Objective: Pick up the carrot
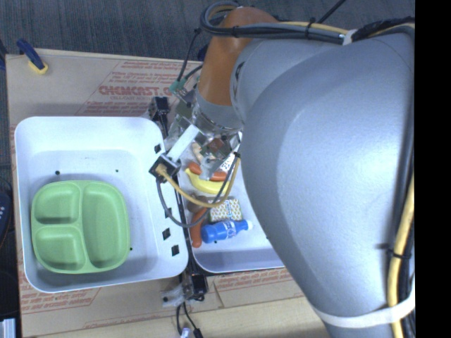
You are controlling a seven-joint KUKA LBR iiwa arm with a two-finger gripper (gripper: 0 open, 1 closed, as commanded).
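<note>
Hovering over the right bin [232, 263], the gripper [211, 153] sits above the carrot [198, 229] and banana [204, 184]; finger state cannot be determined. A blue bottle [224, 230] lies at the carrot's 3 o'clock. The green plate [79, 225] occupies the left bin [42, 136].

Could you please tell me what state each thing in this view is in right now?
Green plate: lying flat in the left bin, nothing on it.
Blue bottle: lying on its side in the right bin.
Banana: lying under the gripper.
Carrot: lying in the right bin, mostly hidden.
</note>
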